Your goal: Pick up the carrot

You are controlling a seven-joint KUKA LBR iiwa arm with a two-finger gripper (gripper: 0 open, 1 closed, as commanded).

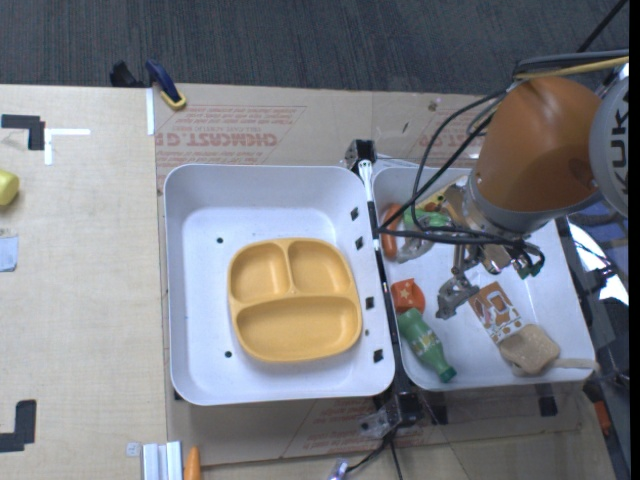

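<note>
Hovering over right bin [575, 313]: gripper [455, 296], fingers' spread impossible to tell, nothing visibly held. At nine o'clock, partly hidden carrot [391, 217].

The carrot [391, 217] is a small orange-red piece lying flat on the floor of the right-hand white bin [560, 373], in that bin's far left part, just beside the wall it shares with the other bin. Only a short, rounded stretch of it shows, because dark cables [432, 232] cross over it and the arm's wrist [530, 153] covers the space to its right, so its full length and the way it points cannot be made out. It sits apart from the red item [406, 294], which lies nearer the camera along the same wall.
</note>
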